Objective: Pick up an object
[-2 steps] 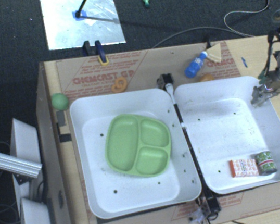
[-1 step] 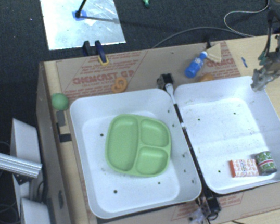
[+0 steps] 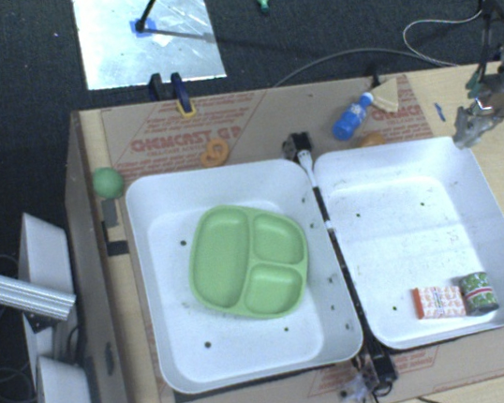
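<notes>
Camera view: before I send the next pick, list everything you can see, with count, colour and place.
divided plate: 1, light green, left bin
small box: 1, red and white, right bin, near corner
small can: 1, green, right of the box
bottle: 1, blue, bench behind right bin
ball: 1, green, bench left of left bin
ring: 1, orange, bench behind left bin
gripper: 1, grey, above right bin's far right corner
</notes>
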You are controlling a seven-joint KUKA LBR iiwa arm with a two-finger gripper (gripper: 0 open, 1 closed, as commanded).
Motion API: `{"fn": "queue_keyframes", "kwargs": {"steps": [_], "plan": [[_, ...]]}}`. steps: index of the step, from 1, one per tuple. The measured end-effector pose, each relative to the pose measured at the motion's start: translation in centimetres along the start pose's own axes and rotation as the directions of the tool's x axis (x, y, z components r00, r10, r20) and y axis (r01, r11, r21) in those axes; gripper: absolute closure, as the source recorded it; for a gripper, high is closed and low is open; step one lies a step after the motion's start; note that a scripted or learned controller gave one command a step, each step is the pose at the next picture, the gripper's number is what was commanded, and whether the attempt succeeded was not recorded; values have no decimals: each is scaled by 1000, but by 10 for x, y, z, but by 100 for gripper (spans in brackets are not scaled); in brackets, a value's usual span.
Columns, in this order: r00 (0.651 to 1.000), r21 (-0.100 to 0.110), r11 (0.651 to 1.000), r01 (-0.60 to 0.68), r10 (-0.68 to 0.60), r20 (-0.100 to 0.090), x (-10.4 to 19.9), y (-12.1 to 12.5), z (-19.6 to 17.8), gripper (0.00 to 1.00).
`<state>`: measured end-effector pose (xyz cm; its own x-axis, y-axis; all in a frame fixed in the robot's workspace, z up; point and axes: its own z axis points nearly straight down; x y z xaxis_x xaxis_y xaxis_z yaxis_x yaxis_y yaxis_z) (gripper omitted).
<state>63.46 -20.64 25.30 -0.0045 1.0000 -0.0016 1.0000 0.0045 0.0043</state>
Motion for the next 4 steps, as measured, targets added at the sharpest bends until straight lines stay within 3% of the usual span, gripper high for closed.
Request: {"fn": "queue_keyframes", "kwargs": {"steps": [1, 2, 3, 4], "plan": [[1000, 3, 1000, -3, 3, 0, 0, -52, 18, 100], [1000, 0, 1000, 0, 0, 0, 0, 35, 14, 100], [1000, 3, 1000, -2, 2, 0, 0, -2, 42, 100], [1000, -1, 1000, 0, 0, 0, 0, 35, 12, 100]]}}
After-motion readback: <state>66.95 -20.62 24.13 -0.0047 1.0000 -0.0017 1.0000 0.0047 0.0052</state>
